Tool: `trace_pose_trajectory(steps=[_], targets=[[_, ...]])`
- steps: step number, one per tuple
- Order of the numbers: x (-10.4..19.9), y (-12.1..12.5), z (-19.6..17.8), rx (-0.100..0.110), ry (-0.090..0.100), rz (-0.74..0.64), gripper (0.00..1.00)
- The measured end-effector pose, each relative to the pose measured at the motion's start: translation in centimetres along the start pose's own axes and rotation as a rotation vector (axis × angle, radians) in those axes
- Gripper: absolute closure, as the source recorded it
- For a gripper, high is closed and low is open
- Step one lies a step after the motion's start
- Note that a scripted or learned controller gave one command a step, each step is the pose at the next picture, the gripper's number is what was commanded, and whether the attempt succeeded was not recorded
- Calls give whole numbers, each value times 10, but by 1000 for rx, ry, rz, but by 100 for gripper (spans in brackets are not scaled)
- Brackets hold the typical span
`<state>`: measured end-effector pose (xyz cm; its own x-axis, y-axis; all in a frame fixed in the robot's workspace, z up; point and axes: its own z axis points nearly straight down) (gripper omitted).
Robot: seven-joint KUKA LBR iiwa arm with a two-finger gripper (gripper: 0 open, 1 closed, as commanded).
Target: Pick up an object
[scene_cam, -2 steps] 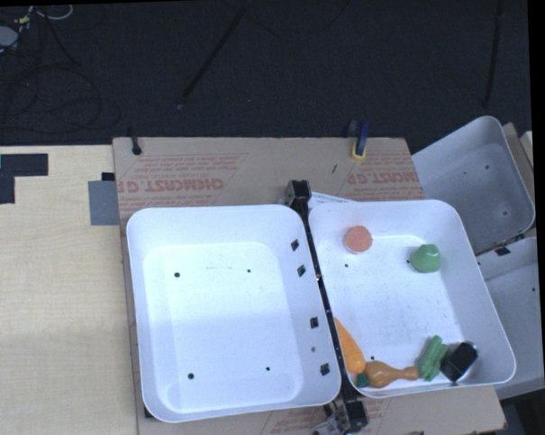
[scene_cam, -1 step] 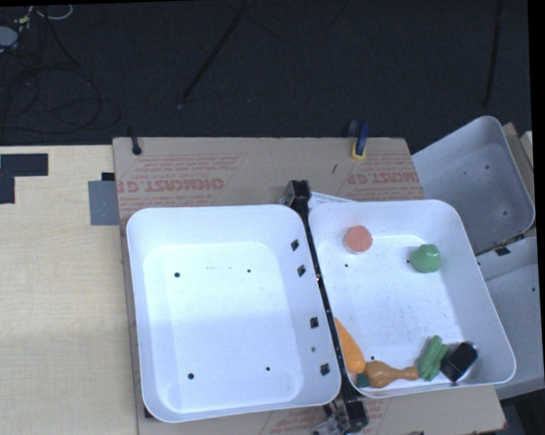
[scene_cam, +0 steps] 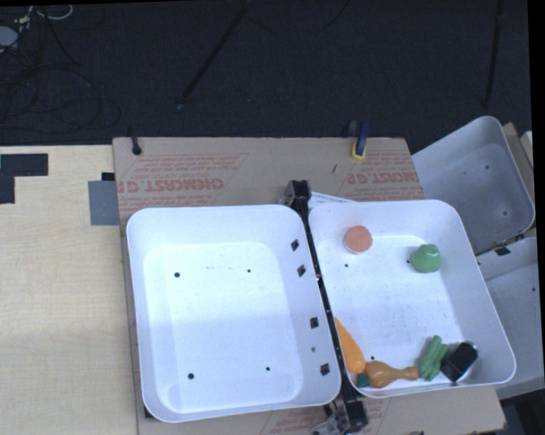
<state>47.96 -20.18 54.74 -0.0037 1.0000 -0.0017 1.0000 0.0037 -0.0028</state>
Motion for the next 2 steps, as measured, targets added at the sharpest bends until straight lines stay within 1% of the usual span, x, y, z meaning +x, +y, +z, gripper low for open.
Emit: trace_pose_trajectory(steps=[1, 2], targets=[[107, -3, 10, 1, 4, -8, 100], [181, -3, 56, 5, 3, -5, 100]])
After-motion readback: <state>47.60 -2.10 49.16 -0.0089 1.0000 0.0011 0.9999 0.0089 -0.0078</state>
